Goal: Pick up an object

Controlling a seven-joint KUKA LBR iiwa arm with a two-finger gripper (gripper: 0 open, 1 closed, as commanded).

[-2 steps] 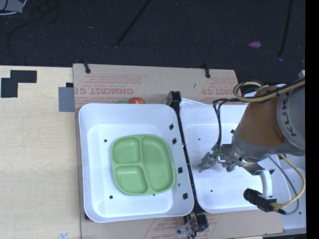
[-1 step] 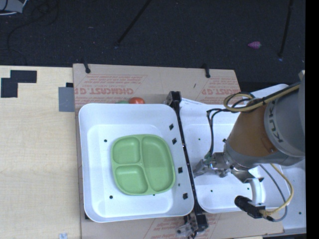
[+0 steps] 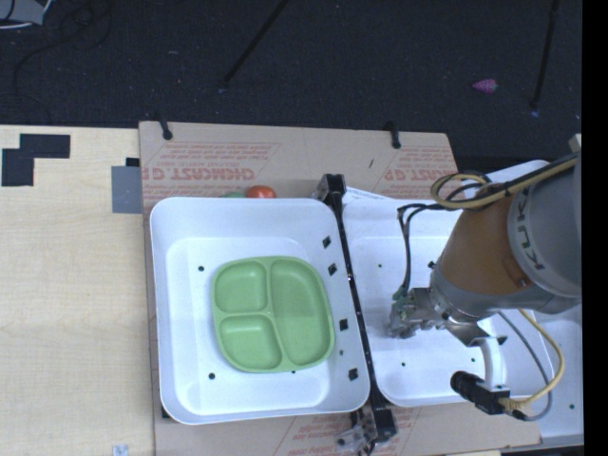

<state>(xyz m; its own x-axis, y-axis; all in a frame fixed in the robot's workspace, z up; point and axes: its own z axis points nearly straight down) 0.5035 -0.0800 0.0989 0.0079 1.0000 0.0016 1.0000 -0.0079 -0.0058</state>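
Observation:
A light green divided plate (image 3: 273, 313) lies flat in the middle of the left bin (image 3: 180, 255). My gripper (image 3: 408, 315) hangs low over the floor of the right bin (image 3: 380, 255), near its left side, below the grey and orange wrist (image 3: 484, 255). No object is visible at the gripper. The arm covers most of the right bin's right half, hiding whatever lies there.
A small red-orange object (image 3: 260, 193) with a bit of green beside it sits outside the left bin, behind its far wall. A black divider bar (image 3: 347, 293) runs between the bins. A black cable end (image 3: 477, 393) hangs near the right bin's front edge.

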